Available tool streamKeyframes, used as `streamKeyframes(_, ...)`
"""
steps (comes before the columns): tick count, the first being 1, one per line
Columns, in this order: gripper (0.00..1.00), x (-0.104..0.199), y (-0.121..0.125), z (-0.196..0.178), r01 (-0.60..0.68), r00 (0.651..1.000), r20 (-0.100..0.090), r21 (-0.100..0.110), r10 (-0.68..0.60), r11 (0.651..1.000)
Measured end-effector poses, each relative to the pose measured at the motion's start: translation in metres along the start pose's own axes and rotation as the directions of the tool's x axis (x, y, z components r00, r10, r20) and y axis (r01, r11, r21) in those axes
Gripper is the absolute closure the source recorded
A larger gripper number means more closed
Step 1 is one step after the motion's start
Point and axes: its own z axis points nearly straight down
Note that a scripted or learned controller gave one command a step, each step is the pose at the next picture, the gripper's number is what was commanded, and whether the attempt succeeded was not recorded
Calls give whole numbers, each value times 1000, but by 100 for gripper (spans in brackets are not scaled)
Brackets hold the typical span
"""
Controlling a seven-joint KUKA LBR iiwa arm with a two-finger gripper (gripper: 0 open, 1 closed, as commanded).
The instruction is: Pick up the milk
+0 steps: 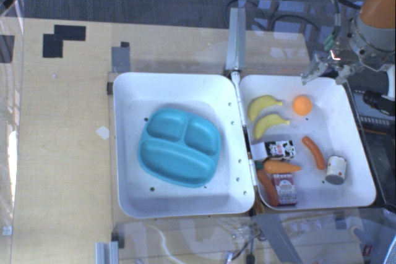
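The milk [279, 149] is a small white carton with black cow patches. It lies in the right bin [359, 133] near the left wall, just above a carrot [282, 166]. My gripper [323, 76] hangs over the bin's far edge, well up and to the right of the milk. Its fingers are spread open and hold nothing.
Two bananas [267, 115] and an orange [302, 106] lie between gripper and milk. A sausage [313, 152], a small can [335, 169] and a red box [284, 189] share the right bin. A blue divided plate [180, 146] sits in the left bin [130, 133].
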Motion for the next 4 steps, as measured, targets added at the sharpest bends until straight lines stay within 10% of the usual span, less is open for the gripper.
streamKeyframes(1, 0, -18, -52, 113, 64, 998, 0, 1, -64, 998)
streamKeyframes(2, 0, -3, -61, 72, -75, 997, 0, -1, 75, 997)
streamKeyframes(3, 0, 52, -113, 133, -206, 979, -1, -9, 206, 979)
streamKeyframes(4, 0, 55, -106, 155, -201, 980, -2, -8, 201, 980)
